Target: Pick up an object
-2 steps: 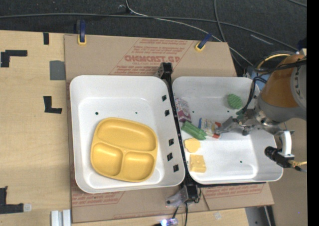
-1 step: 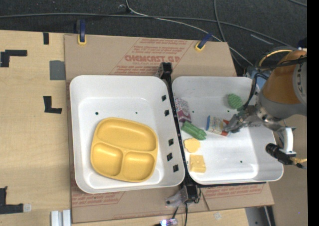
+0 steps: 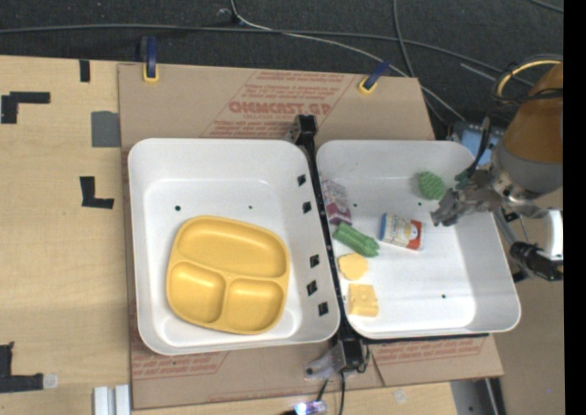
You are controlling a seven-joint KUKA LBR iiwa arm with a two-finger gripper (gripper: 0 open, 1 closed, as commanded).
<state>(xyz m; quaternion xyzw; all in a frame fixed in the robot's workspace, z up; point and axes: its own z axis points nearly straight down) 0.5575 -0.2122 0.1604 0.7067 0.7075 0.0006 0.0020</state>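
Two white bins sit side by side. Going left to right, the left bin (image 3: pixel 146 221) carries a yellow divided tray (image 3: pixel 227 273). The right bin (image 3: pixel 485 303) holds the pickable things: a small wrapper (image 3: pixel 333 202) by the divider, a green pod (image 3: pixel 355 240), two yellow pieces (image 3: pixel 358 283) nearer, a red-and-white packet (image 3: pixel 401 231) in the middle, and a green round toy (image 3: pixel 431 185) farther right. To do the pick well, I judge the arm should choose one item lying apart, centre over it, and descend straight. The gripper (image 3: pixel 449 210) hangs low at the bin's right side, just beside the green toy, arm reaching in from the right. Its spread I cannot tell.
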